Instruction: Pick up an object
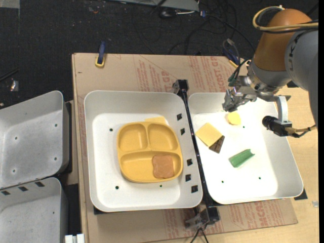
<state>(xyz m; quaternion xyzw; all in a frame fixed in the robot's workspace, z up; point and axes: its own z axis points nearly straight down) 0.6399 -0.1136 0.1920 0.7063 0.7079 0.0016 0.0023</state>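
Up near the far rim of the right bin (283, 186), the gripper (232, 104) hangs just above a small yellow piece (234, 118); whether its jaws are parted or closed cannot be told. Nearby lie a yellow block (208, 134) touching a brown piece (217, 145), and a green stick (241, 157) whose long axis runs diagonally, upper right to lower left, with bare floor around it. A yellow divided tray (147, 143) sits in the left bin (101, 186).
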